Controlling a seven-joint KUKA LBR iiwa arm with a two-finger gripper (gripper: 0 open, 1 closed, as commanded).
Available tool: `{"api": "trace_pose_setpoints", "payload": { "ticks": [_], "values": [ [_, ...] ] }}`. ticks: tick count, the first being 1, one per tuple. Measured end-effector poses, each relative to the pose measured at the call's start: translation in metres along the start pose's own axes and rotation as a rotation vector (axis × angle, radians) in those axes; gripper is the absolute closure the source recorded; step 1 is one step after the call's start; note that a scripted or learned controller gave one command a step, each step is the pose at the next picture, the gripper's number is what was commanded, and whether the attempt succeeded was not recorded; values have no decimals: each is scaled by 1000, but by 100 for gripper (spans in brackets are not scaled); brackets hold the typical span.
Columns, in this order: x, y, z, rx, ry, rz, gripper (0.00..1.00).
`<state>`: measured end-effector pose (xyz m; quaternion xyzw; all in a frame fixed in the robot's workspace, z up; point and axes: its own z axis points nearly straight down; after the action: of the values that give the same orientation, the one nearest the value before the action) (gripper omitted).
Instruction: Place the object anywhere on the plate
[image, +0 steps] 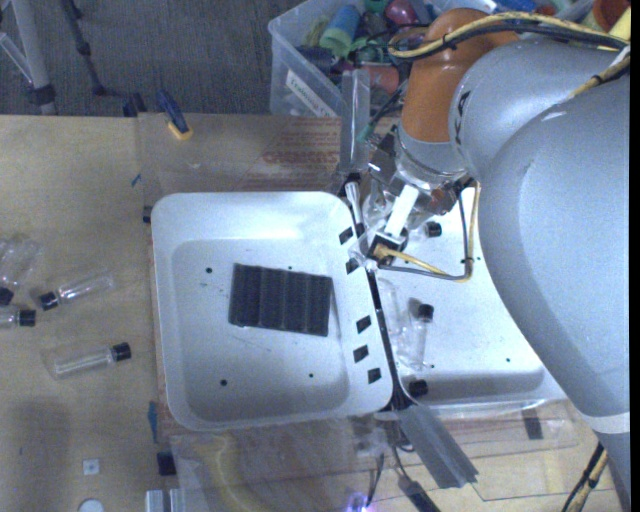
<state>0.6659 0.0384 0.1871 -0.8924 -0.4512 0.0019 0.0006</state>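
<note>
A dark ribbed rectangular plate (280, 300) lies flat in the middle of the left white bin (190, 235). A clear vial with a black cap (414, 326) lies in the right bin (500, 350), close to its left wall. My gripper (374, 232) hangs over the divider between the two bins, near their far end, above and beyond the vial. The wrist and its fittings hide the fingertips. I see nothing held in it.
Another small black cap (432, 229) sits in the right bin beside the wrist. Several clear capped vials (88, 356) lie on the bench left of the bins. A clear tub of coloured items (330, 50) stands at the back. The grey arm covers the right bin's right side.
</note>
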Motion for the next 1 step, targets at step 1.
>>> {"api": "trace_pose_setpoints", "payload": {
  "ticks": [1],
  "values": [
    [55, -44, -8, -3, 1, 123, 100]
  ]
}}
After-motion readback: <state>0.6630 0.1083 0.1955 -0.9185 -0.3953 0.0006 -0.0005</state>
